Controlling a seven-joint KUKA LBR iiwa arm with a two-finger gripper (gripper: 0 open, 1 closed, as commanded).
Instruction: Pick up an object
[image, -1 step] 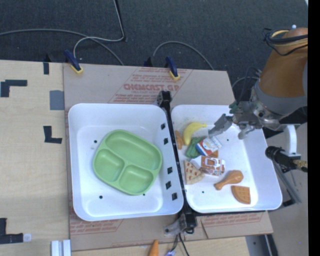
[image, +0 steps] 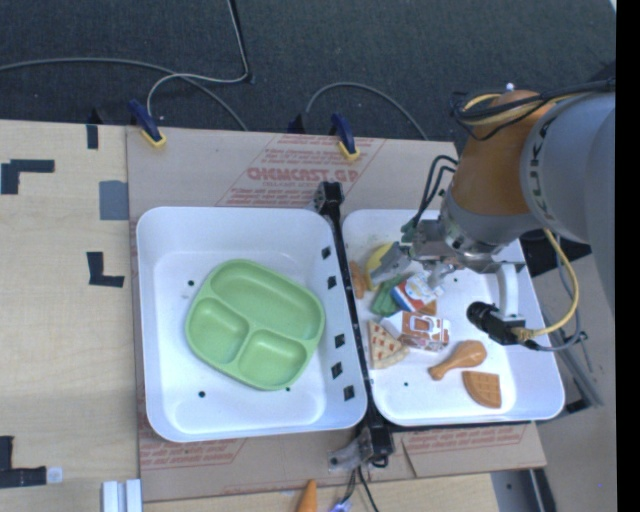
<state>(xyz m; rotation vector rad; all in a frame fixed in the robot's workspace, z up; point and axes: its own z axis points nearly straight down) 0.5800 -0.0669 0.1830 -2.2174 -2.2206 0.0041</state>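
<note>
**Arm over right bin, no grasp confirmed**

Hovering low over the right bin (image: 540, 395), the jaws (image: 428, 283) sat above the far-left cluster of toy food; from this slanted overhead angle I could not tell how they were set or whether anything was in them.

Camera view. Candidate objects all lay in the right bin. A drumstick (image: 457, 359) rested near the front, clear of its neighbours on most sides, with a tan waffle-like wedge (image: 482, 388) just beside it toward the front rim. A pizza slice (image: 384, 344) lay against the divider side, touching a small red-and-white carton (image: 425, 329). Green and yellow pieces (image: 383, 268) sat crowded directly under the wrist, partly hidden.

Handling judgement: these looked like light, rigid plastic toys, smooth and likely slippery. The drumstick seemed the easiest target; a pinch across its narrow shaft should hold better than one on the rounded bulb. The flat wedge and pizza slice would offer little height to grip. The clustered pieces risk a glancing, multi-object contact.

The left bin (image: 160, 300) held a green divided plate (image: 254, 322). Both bins sat on cardboard (image: 290, 170) clamped to the wooden worktop (image: 60, 320), cables trailing over dark flooring behind.
</note>
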